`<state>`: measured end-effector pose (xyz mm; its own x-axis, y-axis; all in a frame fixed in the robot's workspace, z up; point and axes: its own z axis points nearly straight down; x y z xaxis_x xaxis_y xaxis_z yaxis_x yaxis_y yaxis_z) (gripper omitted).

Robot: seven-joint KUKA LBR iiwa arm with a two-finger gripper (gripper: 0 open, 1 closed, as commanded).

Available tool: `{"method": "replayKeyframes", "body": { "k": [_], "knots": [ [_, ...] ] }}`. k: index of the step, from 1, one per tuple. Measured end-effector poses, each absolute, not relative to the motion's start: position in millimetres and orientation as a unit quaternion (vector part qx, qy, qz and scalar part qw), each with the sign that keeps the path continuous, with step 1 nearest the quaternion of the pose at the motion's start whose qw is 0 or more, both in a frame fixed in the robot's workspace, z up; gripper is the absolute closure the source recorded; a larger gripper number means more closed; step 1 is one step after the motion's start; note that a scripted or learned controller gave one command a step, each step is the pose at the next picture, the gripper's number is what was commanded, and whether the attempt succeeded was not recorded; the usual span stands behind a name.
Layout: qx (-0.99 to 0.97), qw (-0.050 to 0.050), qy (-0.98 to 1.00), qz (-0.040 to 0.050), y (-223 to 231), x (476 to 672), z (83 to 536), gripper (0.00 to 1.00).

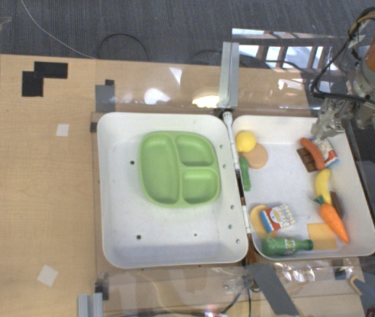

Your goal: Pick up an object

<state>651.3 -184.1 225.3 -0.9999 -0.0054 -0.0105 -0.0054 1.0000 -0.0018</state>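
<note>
I see a green divided plate in a white bin, a yellow ball, an orange carrot, and a green bottle.

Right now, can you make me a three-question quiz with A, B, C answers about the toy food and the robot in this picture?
1. Where is the green plastic divided plate?
A. left white bin
B. right white bin
C. on the wooden bench

2. What colour is the round toy lemon?
A. red
B. yellow
C. blue

3. What is the robot's gripper doing?
A. lifting the plate
B. carrying the green toy bottle
C. poised above the red toy sausage

Answers: A, the plate lies in the left white bin. B, the lemon is yellow. C, the gripper sits by the sausage at the right white bin's far side.
</note>
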Motion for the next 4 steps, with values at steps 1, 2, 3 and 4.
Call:
{"method": "replayKeyframes", "body": {
  "k": [1, 2, 3, 4],
  "knots": [
    [-0.037, 0.004, 0.999, -0.0009, -197.8, 591.2, 95.4, 0.00],
    [-0.071, 0.010, 0.997, -0.0032, -177.2, 563.1, 91.5, 0.00],
    [0.017, 0.008, 1.000, 0.0006, -134.0, 646.7, 89.2, 0.00],
    [-0.173, 0.007, 0.985, -0.0028, -193.6, 648.6, 103.8, 0.00]
  ]
}}
